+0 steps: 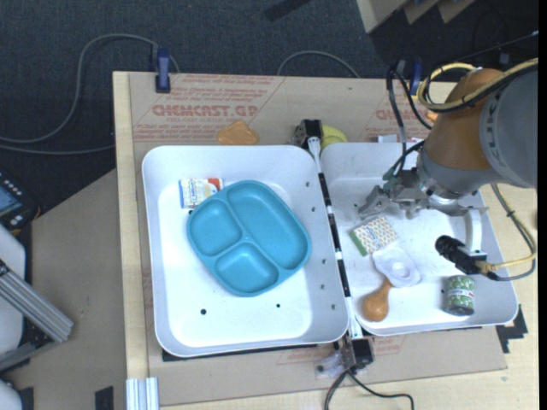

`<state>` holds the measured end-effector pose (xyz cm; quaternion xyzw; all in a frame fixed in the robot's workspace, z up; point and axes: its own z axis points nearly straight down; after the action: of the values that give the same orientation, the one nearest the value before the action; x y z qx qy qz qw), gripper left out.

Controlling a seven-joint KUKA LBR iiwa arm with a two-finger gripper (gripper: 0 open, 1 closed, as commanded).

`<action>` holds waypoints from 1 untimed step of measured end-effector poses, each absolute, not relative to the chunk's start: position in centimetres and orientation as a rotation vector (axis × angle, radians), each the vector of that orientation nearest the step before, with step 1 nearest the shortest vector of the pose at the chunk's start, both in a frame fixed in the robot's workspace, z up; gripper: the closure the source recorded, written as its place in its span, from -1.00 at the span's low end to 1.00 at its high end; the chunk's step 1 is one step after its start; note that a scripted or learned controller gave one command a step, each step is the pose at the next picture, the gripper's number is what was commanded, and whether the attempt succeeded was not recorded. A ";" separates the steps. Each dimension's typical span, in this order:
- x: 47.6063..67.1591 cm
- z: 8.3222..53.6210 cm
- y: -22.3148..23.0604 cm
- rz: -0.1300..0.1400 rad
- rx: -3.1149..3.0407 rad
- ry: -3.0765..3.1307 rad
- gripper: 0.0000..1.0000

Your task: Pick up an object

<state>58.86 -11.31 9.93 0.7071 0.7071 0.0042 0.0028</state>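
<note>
My gripper (395,200) hangs low over the back part of the right bin (496,310), just above a green-and-white patterned packet (373,233). In front of the packet lie a small clear plastic cup (399,269) and an orange-brown pear-shaped toy (377,302). A small green-labelled can (460,295) stands near the bin's front right corner. The left bin (171,306) holds a blue divided plate (248,236) and a small white carton with red and blue print (199,190) at its back left. Nothing shows in the gripper's grasp.
Behind the bins, on the cardboard sheet, sit an orange object (238,132) and a yellow-green ball (332,135) beside a black clamp (309,131). The grey and orange arm (479,135) covers the back right of the right bin. Cables run across the dark floor.
</note>
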 end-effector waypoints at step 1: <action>56.6 8.4 -10.5 -0.003 2.226 2.223 -1.00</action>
<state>56.55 -10.53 8.39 0.7076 0.7067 -0.0009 -0.0022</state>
